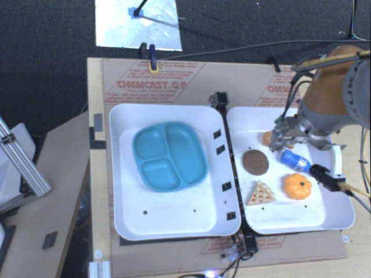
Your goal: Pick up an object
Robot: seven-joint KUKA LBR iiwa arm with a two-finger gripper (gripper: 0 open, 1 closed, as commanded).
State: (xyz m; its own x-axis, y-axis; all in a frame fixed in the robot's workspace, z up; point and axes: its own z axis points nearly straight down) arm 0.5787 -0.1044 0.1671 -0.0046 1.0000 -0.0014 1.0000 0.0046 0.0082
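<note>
The gripper (282,136) sits low in the right bin (333,216), at the frame's right, over a small orange thing (267,138) beside the blue bottle (294,160); I cannot tell its state. To grasp well, it should centre on one item and avoid nudging the brown disc (255,162) just below

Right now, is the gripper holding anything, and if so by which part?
Cannot be told. The gripper is low in the right bin, beside a small orange object and a blue bottle.
</note>
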